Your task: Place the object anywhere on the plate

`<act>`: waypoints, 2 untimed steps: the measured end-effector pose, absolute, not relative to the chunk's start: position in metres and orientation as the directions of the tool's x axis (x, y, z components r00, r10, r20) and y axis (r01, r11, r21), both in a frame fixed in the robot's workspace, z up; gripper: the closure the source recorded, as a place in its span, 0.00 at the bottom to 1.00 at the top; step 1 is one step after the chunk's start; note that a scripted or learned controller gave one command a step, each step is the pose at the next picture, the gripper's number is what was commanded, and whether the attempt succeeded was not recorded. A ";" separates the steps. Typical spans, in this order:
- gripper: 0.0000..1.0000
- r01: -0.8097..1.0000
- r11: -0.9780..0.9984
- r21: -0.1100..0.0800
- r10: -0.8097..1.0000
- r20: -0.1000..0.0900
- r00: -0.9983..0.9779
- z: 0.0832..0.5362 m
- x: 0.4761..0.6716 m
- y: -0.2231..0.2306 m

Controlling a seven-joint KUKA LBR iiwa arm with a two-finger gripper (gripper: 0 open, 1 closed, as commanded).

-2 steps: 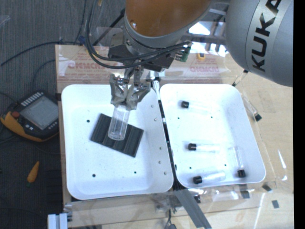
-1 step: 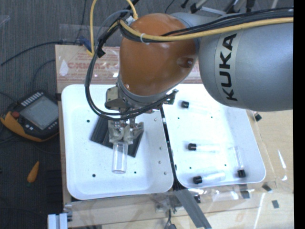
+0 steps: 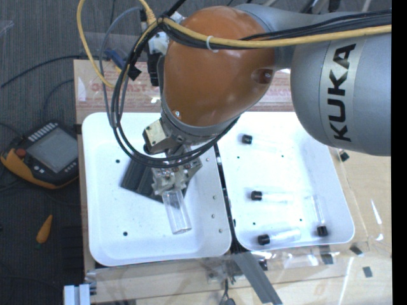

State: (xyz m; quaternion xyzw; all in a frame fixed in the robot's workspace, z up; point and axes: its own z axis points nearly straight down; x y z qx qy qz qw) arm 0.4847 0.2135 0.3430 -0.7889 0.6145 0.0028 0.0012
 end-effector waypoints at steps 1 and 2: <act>1.00 -0.744 -0.668 0.000 -0.744 -0.008 0.668 0.348 0.485 0.207; 1.00 -0.323 -0.946 0.000 -0.323 -0.011 0.946 0.228 0.504 0.234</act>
